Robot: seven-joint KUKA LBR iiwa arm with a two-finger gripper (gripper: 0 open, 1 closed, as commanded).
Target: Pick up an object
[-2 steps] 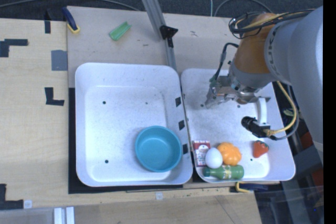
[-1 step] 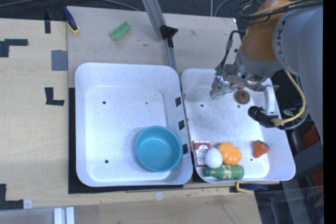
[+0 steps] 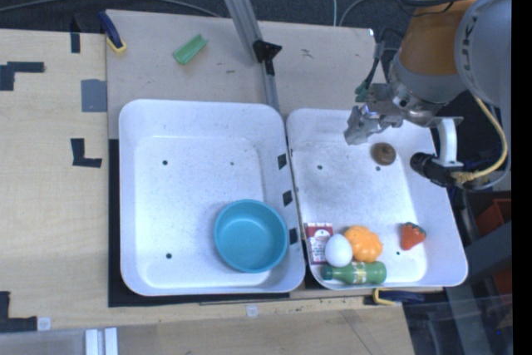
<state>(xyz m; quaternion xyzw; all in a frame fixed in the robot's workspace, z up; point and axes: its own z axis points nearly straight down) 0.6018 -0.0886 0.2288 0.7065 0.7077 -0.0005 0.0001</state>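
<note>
White right bin (image 3: 432, 258), its far end under the gripper (image 3: 363, 129); whether the gripper grasps anything cannot be told. Nearest object: a small brown disc (image 3: 383, 152), just beside and toward the arm's side; the remaining items cluster well apart at the near end.

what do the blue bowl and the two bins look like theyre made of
Blue bowl: likely moulded plastic, with even colour and a soft sheen. Left bin and right bin: apparently thin formed white plastic, with rounded corners, dull finish, and dark specks and scuffs on their floors.
</note>
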